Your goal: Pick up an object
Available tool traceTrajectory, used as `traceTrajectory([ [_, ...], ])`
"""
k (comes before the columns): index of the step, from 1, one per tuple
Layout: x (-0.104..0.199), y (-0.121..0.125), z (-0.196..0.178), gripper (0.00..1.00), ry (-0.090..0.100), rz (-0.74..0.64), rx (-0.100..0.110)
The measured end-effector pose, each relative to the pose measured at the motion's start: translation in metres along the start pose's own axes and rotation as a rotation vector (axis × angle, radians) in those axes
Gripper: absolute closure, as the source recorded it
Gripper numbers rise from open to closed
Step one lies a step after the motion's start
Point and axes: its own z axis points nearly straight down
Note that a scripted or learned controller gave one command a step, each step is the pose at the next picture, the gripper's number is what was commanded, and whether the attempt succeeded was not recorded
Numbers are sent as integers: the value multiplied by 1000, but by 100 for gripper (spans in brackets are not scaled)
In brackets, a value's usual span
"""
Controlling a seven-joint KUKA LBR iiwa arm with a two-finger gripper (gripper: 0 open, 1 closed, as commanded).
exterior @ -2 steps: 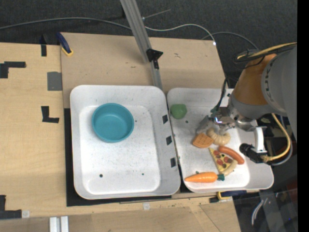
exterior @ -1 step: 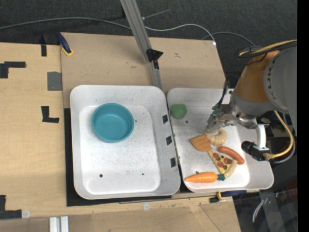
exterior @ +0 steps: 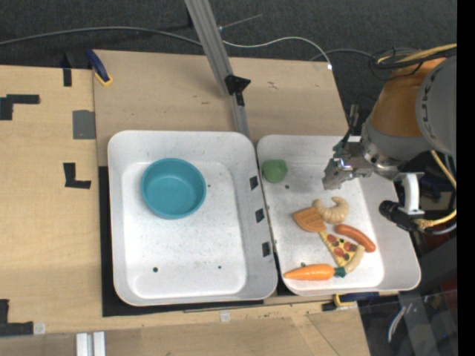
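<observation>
The gripper (exterior: 339, 175) hangs over the right bin (exterior: 397, 273); whether it is apart or together cannot be told. Just at its six o'clock lies a croissant (exterior: 332, 209), touching an orange wedge (exterior: 308, 219) at its eight o'clock. The croissant looks like a light, stiff plastic toy, probably slick; across its narrow middle seems the best place to take hold.

Even bright light, soft shadows, slight blur.

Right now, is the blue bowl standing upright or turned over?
Upright. The blue bowl in the left bin shows its open hollow and rim facing up.
</observation>
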Motion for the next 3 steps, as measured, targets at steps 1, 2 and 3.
traceTrajectory([
  [1,8,-6,-56,100,0,0,-1],
  [2,8,-4,-109,100,-1,1,-3],
  [3,70,-13,-104,100,2,-5,4],
])
